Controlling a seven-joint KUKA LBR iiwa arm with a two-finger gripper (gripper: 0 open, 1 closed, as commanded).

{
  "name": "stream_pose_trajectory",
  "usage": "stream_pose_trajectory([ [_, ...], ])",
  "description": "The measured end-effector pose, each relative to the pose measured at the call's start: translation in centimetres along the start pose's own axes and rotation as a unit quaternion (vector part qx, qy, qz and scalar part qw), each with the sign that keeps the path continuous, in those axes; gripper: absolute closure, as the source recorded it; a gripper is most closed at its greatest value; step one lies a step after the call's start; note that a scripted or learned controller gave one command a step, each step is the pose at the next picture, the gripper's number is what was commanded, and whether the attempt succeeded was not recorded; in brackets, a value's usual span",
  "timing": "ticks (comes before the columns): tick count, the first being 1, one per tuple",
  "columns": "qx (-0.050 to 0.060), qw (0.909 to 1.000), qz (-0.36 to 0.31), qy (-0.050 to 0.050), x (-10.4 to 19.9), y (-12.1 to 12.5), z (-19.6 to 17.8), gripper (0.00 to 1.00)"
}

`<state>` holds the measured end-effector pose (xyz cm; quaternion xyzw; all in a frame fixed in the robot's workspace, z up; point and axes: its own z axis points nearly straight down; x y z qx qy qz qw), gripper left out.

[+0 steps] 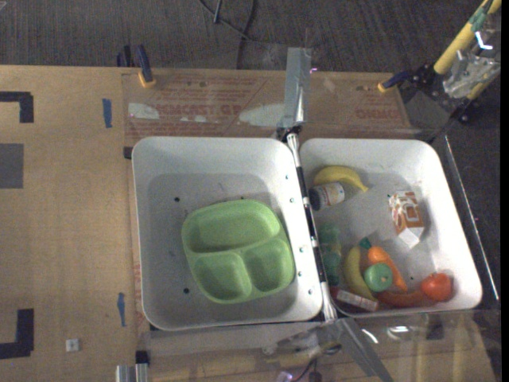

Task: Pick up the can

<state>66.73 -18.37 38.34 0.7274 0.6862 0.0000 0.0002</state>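
A small cylinder with a pale label and a dark end (pixel 328 195), the likeliest can, lies on its side in the right bin (pixel 445 183), close to the wall shared with the left bin. A yellow banana (pixel 342 173) lies just behind it, touching or nearly so. A second slim cylinder, red and white (pixel 355 298), lies along the right bin's front edge; I cannot tell which of the two is the can.
The left bin (pixel 159 173) holds a green divided tray (pixel 237 250). The right bin also holds a red and white carton (pixel 406 213), a greenish bottle (pixel 328 249), another banana (pixel 353 266), a green ball (pixel 378 277) and an orange-red fruit (pixel 437 286). Yellow clamps (pixel 465 34) sit at the back right.
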Motion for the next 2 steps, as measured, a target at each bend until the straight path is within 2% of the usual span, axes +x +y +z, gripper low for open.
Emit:
stream_pose_trajectory([
  [1,-0.003,0.9968,-0.079,-0.002,-3.11,0.19,-5.37,1.0],
  [2,-0.003,0.9919,-0.127,-0.002,-3.83,0.27,-5.35,1.0],
])
